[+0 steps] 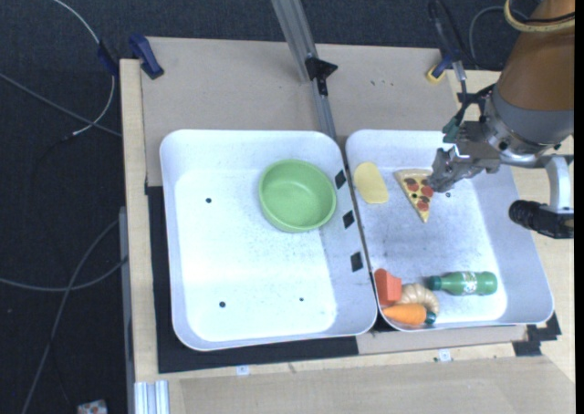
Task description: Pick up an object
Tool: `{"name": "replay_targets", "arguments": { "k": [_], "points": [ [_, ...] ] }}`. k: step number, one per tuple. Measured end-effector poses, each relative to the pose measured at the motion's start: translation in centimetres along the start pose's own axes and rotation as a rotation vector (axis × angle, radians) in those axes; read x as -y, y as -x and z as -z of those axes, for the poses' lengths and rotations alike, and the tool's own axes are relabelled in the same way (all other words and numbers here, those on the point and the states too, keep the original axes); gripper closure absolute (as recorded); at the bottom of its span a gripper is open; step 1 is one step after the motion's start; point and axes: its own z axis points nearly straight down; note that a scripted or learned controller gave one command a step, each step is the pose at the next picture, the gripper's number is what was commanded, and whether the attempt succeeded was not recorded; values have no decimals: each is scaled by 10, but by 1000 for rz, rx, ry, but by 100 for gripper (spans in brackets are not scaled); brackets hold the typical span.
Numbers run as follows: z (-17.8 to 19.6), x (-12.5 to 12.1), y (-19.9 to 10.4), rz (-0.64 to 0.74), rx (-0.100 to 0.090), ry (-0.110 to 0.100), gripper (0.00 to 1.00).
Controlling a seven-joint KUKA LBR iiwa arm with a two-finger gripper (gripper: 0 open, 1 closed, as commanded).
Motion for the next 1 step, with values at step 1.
{"name": "replay_targets", "arguments": {
  "k": [1],
  "points": [
    [-8, 13, -63, 2, 0, -3, 100]
  ]
}}
